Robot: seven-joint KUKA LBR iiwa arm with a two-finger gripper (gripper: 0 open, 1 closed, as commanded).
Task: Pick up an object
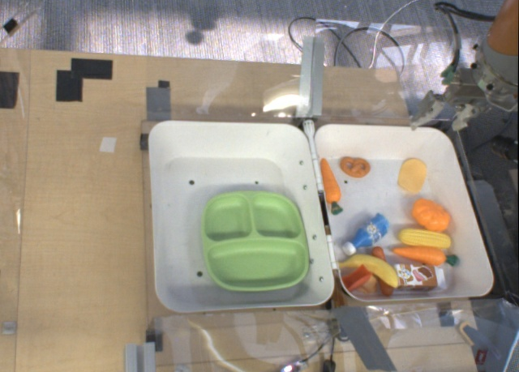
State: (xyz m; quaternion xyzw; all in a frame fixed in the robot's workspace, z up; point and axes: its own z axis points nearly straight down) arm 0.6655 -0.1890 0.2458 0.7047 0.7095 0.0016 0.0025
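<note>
Arm: upper right of frame, gripper (pixel 462 103) above the right bin's (pixel 470 200) far corner.
Fingers: cannot tell their state.
Candidates: right bin holds carrot (pixel 329 184), pretzel (pixel 354 167), yellow slice (pixel 412 174), blue bottle (pixel 370 233), corn (pixel 424 238), banana (pixel 375 267).
Left bin (pixel 174 168): green tray (pixel 255 241).
Advice: choose the yellow slice, well apart from its neighbours; descend centred.

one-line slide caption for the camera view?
Arm parked beyond the right bin of toy food; green divided plate in the left bin.
</note>
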